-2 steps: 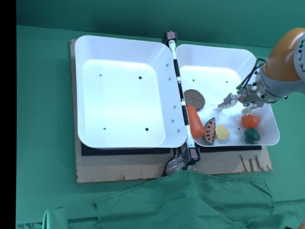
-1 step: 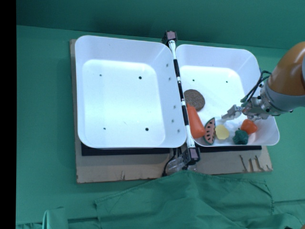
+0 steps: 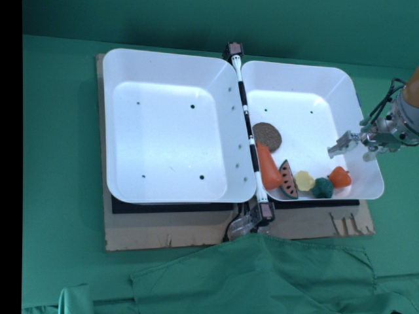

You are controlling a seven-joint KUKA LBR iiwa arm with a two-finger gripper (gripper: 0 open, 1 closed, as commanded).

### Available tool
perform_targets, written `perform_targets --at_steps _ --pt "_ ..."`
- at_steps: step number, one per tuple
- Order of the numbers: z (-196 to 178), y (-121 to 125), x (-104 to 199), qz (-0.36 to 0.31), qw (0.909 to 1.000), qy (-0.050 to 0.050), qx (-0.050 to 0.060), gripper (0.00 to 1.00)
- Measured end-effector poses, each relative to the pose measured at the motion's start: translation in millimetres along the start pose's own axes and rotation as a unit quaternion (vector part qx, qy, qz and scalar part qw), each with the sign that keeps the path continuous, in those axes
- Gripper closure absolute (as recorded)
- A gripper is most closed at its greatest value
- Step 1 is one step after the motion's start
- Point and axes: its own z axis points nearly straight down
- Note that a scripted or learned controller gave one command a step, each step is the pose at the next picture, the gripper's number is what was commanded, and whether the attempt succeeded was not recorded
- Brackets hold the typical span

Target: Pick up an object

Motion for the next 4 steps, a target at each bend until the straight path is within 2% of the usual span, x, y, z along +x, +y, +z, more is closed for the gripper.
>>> perform_targets --at_steps 1,2,3,4 --pt "33.1 -0.9 33.5 -0.001 1.0 0.003 0.007 0.0" --pt "20.0 0.1 30.6 0.002 1.0 0.001 0.003 1.0" --pt "-27.3 16.4 -1.0 0.001 1.0 0.0 0.002 1.0" --pt "-89.4 25.4 1.6 -0.003 1.0 0.0 0.001 1.0"
